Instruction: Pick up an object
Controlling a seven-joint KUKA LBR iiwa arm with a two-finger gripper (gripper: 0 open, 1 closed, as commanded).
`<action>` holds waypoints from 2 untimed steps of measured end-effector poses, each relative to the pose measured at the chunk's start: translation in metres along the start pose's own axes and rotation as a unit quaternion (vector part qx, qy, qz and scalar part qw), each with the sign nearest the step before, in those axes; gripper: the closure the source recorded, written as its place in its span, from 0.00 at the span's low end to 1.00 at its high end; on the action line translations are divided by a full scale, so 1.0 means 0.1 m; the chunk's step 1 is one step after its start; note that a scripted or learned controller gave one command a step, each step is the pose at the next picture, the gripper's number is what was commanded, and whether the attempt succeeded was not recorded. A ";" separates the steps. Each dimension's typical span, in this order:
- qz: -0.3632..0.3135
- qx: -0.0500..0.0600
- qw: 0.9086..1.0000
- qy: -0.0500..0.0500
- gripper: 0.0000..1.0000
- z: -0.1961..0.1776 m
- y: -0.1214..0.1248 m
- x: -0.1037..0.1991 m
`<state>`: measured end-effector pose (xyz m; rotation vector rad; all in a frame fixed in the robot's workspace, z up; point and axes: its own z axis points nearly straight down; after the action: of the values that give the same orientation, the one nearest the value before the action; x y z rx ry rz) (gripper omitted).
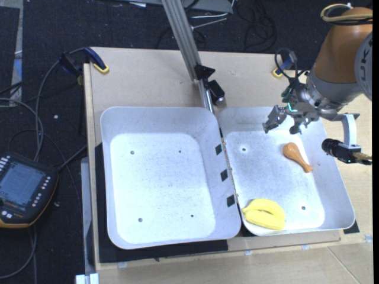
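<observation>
An orange-brown drumstick-shaped object [296, 155] lies in the right bin [266, 176], toward its far right side. A yellow banana-like object [265, 213] rests at that bin's near edge. My gripper [285, 120] hangs over the bin's far part, up and left of the drumstick. Its two dark fingers stand apart with nothing between them.
The left bin [160, 176] sits beside the right one, with black clips along the shared rim. A slanted aluminium post [188, 46] rises behind the bins. Clamps sit at the bench's far corners. A teach pendant [21, 188] lies left of the bench.
</observation>
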<state>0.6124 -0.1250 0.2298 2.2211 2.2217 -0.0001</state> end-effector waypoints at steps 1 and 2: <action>0.000 0.000 1.000 0.000 0.00 0.00 0.00 0.00; 0.000 0.003 1.000 0.000 0.00 0.63 0.02 0.01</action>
<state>0.6148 -0.1241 0.1672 2.2239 2.2248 -0.0052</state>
